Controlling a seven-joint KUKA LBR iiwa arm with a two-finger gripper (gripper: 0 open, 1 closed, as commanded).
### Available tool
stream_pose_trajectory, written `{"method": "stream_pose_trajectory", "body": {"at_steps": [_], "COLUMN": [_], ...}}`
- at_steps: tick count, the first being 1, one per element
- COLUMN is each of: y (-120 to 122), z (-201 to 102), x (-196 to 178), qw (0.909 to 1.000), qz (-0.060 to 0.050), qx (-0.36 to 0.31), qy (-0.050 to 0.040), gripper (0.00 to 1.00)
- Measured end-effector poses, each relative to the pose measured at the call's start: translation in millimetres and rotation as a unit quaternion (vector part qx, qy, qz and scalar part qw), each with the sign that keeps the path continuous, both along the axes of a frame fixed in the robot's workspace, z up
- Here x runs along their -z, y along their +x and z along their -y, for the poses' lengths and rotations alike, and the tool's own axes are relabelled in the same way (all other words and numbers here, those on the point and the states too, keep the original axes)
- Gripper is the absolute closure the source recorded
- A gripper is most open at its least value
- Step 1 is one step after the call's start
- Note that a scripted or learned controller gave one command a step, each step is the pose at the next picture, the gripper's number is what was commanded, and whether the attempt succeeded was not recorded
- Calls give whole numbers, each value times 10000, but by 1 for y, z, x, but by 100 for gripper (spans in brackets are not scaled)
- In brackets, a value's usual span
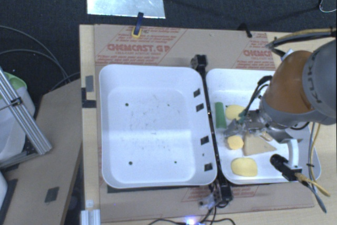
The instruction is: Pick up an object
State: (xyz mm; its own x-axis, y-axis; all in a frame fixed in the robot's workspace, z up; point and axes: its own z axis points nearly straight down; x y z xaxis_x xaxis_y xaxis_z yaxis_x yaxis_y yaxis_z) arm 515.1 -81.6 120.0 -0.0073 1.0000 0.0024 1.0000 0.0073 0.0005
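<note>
Camera view: the arm (295, 87) reaches in from the right and hangs over the right bin (231, 77), its orange band above the bin's right half. The gripper (243, 125) sits low at the middle of this bin. Its dark linkage hides the tips, so whether the jaws are spread or pressed together cannot be told, and nothing is visibly pinched between them.

Candidate objects all lie in the right bin. A green cylinder (220, 114) lies along the left wall, parallel to it. A yellow lump (235, 111) sits just beside the cylinder toward the bin's centre. A second yellow piece (235, 143) lies directly below the gripper's position, apparently touching a pale tan wedge (258, 146). A larger yellow oval (244, 166) rests near the front edge, apart from the rest. The left bin (152, 129) carries only faint specks.

Procedure for the step in hand, as judged from this layout:
1. Select one target. The oval near the front edge is the most isolated and offers clear sides for both fingers.
2. Avoid the green cylinder, since the wall beside it probably blocks one finger.
3. For the centre cluster, straddle a single piece so the neighbour is not pushed away.
4. Centre over the target before descending, close fully, then lift straight up and confirm the object rides between the fingers
</note>
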Motion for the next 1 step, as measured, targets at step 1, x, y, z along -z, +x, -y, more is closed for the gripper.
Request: {"method": "stream_pose_trajectory", "body": {"at_steps": [1], "y": [0], "z": [3], "x": [-10], "qw": [10000], "qz": [6], "qx": [22], "qy": [-7], "gripper": [100]}}
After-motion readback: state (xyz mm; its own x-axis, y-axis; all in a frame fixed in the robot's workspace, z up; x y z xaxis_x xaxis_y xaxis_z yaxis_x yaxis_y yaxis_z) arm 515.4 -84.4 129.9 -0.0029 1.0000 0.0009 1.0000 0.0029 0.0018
